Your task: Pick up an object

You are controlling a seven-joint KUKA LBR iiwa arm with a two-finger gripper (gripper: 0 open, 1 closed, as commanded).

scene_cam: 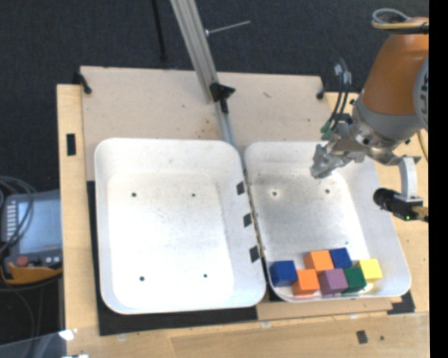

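Gripper (pixel 322 164), a grey two-finger unit on the grey arm with the orange band (pixel 400 67), hangs over the upper part of the right shallow white bin (pixel 299 200), near its far wall. We note that it stands clear of every block; at this slant and size we cannot tell how its tips are set, and we see nothing carried beneath it.

We record seven small blocks clustered in the near right corner of that bin, well apart from the gripper. A blue cube (pixel 283 271) sits leftmost, slightly apart from the rest. An orange cube (pixel 307 280) lies just beside it, with a second orange cube (pixel 319 259) behind. A purple cube (pixel 332 280) touches the front orange one. A dark blue cube (pixel 340 257) sits beside the rear orange one. A green cube (pixel 354 277) follows, and a yellow cube (pixel 370 268) closes the row on the right.

We observe the left shallow white bin (pixel 172 222) beside it, and a slanted aluminium rail (pixel 196 39) rising behind both.
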